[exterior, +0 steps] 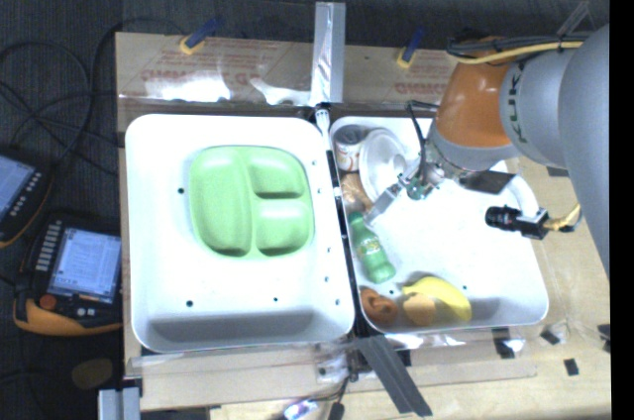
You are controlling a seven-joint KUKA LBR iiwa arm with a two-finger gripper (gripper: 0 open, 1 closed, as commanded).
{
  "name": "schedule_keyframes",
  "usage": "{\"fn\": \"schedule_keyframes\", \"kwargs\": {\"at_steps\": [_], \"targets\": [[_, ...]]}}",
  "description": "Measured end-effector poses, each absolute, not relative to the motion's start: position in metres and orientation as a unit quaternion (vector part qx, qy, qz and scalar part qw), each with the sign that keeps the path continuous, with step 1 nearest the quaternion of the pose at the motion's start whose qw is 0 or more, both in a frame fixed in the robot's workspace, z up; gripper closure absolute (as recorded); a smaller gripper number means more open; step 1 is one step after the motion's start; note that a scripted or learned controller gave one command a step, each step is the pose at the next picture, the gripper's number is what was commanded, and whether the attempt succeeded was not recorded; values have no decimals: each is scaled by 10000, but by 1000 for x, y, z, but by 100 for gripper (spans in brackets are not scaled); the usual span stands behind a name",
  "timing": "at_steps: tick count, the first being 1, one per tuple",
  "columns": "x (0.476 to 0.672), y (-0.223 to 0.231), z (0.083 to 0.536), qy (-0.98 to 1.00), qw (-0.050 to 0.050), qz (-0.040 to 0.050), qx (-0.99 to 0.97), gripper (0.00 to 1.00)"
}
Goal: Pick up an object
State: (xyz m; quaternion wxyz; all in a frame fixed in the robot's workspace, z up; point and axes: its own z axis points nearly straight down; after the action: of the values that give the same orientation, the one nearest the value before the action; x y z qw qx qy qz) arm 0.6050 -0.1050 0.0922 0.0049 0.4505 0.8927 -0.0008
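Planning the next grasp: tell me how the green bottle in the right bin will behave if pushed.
The green bottle lies on its side, so it would probably roll. It looks like smooth plastic, likely slippery. It lies against the bin wall, which may stop it.

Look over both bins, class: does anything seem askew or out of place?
The right bin has its items crowded against its left wall: a green bottle lying on its side, a yellow banana. The green tray lies flat in the left bin.

arm: enters from right, orange-banded wrist bent down | pincer [414, 182]: low, pointing left
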Motion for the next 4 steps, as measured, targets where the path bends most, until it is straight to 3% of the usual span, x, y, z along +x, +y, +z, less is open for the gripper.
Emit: {"fn": "schedule_keyframes", "kwargs": {"at_steps": [1,2,3,4], "targets": [[608,-107,105,8921,113,1,4517,100],[607,-107,104,8922,86,-5,4515,0],[517,-80,184,9391,-4,0,3436,0],[506,-103,91,9670,30,6,2546,0]]}}
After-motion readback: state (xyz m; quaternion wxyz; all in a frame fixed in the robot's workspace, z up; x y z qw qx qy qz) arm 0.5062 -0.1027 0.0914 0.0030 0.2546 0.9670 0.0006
